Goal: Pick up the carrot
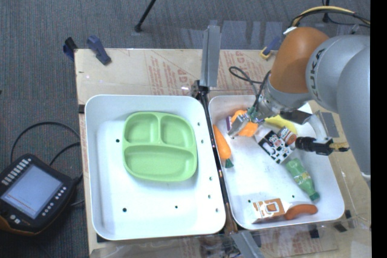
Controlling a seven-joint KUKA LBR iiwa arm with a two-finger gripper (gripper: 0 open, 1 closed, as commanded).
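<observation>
claw (pixel 240 124) low in right bin (pixel 329 181), grip state unclear, carrot (pixel 222 145) just left-below against bin's left wall, clutter right

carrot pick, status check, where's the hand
Hand low in right bin, near its top left. Carrot beside it against left wall, not held. Orange toy right by hand.

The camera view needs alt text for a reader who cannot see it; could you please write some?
A grey arm's end effector hovers in the right bin, just right of the carrot lying along the bin's left wall. That bin also holds a green bottle, a small carton and other toy food; the left bin holds a green divided plate.
</observation>
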